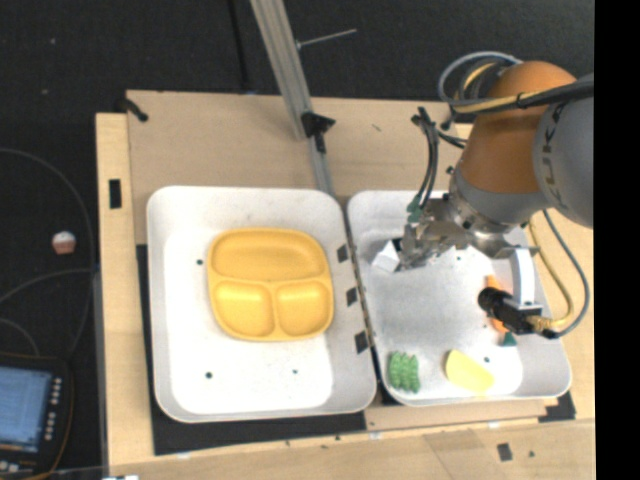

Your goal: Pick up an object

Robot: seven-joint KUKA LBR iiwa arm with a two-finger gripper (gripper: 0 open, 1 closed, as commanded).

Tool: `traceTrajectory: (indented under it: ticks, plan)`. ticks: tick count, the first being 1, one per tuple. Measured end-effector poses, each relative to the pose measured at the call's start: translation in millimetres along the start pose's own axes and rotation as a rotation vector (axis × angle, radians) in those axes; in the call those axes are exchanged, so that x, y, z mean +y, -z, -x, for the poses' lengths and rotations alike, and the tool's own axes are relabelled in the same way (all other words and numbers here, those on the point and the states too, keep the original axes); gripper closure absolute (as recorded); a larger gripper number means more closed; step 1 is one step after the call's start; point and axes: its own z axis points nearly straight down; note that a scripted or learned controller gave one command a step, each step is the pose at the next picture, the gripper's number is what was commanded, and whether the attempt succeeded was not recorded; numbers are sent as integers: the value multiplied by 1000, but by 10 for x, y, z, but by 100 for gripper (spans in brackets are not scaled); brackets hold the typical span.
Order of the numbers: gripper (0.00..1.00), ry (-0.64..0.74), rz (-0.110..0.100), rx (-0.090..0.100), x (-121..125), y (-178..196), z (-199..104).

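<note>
— Bins first: what's in them?

— Two white ones side by side on the bench (220, 138). The left bin (180, 368), as we look down on it, has a yellow divided plate (270, 283) lying flat in its middle, three compartments facing up. The right bin (430, 308) has the loose things. A small green knobbly piece (403, 370) sits at the near edge by the wall between the bins. A pale yellow lump (468, 371) sits to its right, near it but not touching.

— And the gripper (408, 253)?

— It's low over the far left part of the right bin, on the grey arm (510, 158) with the orange band, reaching in from the right. Its tip is just beside a small white-and-grey piece (385, 259) close to that bin's left wall.

— Has it got hold of it?

— I can't tell. The wrist blocks my sight, so whether the gripper is open or closed, or even touching the piece, I can't say. The green piece and the yellow lump lie on the bin floor, well apart from it.
</note>
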Motion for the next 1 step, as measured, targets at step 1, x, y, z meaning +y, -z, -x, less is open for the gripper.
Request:
traceTrajectory:
  ticks: [1]
  plan:
    - [100, 0, -1, -1, -116, -61, -453]
